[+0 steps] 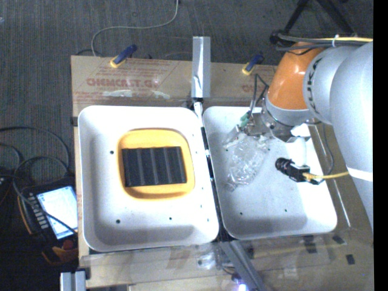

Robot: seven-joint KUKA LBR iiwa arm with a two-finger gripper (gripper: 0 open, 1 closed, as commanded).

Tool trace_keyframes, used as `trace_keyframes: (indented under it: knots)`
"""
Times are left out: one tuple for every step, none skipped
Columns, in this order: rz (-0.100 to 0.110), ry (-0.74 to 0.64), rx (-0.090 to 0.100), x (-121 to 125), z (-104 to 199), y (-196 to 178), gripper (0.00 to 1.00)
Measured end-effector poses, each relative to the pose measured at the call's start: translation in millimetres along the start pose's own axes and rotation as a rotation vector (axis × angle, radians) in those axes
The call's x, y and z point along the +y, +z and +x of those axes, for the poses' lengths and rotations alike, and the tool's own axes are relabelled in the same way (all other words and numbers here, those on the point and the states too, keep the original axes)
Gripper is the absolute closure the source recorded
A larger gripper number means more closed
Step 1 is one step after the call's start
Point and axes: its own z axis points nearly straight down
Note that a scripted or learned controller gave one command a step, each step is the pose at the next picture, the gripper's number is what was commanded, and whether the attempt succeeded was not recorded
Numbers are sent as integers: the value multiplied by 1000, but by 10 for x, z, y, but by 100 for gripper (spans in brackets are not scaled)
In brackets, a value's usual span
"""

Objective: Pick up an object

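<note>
- Two white bins side by side fill mid-frame: left bin and right bin, rims touching down the centre.
- Arm, grey w/ orange band, comes in from the upper right and covers the right bin's upper right corner and part of its right rim.
- Cardboard sheet w/ red print lies under both bins, showing along the top edge.
- Yellow tray w/ a dark ribbed insert sits flat in the middle of the left bin, clear of all walls.
- Clear plastic object, crumpled and see-through, lies in the right bin's upper-left part, near the centre divider; hard to make out its outline against the white floor.
- Gripper hangs at the clear object's top end, just right of it; fingers hidden by the wrist and the glare, so can't tell if spread or closed, or if anything is held.
- Black cylindrical fitting w/ a yellow cable sticks out below the wrist, over the right bin's floor, just right of the clear object.
- Metal post stands at top centre, behind the gap between bins.
- Handheld screen unit lies lower left, outside the left bin, cables around it.
- Two blue-yellow clamps grip the cardboard's top edge, one upper left, one upper right near the arm.
</note>
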Motion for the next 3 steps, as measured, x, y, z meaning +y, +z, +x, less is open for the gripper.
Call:
trace_keyframes:
  knots:
    - [-17, -57, -4, -657, -11, 210, 0]
    - [-26, -391, -13, -1165, 45, 204, 0]
    - [-14, -68, -4, -792, -372, 222, 0]
